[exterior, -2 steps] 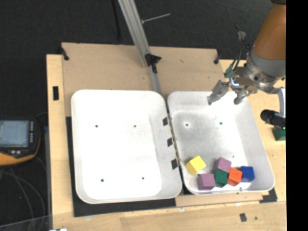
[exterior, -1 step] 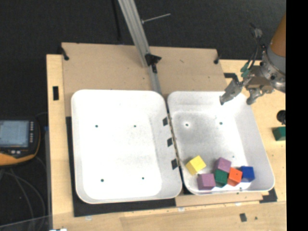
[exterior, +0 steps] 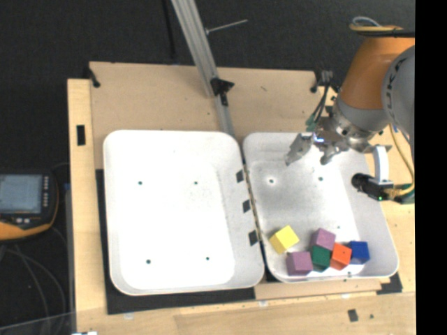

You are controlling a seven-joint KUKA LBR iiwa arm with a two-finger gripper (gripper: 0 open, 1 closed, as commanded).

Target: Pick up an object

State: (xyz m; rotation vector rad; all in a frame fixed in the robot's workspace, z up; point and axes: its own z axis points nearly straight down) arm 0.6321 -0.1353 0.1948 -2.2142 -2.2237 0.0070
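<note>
**Open gripper high in the right bin, blocks waiting at the near edge**

While the gripper point(exterior: 311, 151) hangs over the far end of the right bin point(exterior: 363, 208), its two fingers stand spread apart with nothing between them, so no pick has been made. The grey arm point(exterior: 370, 75) with its orange band comes in from the right just behind it.

Outward from there, the bin floor under the gripper is bare. The things to pick lie well apart from it, bunched along the bin's near edge: a yellow block point(exterior: 284, 239) sits a little off to the left, then two purple blocks point(exterior: 323, 239) point(exterior: 299, 262), a green block point(exterior: 320, 257), an orange block point(exterior: 341, 255) and a blue block point(exterior: 358, 251), packed close and some touching. The left bin point(exterior: 174, 208) lies alongside.

The blocks look small, stiff and light, probably hard-sided with flat faces; they should neither crush nor sag, though smooth faces may slip under a loose pinch. The yellow one looks the easiest target, since it has free space around it for fingers to drop on opposite flat faces. It lies turned at an angle, so the jaws would need to line up with its sides.
</note>
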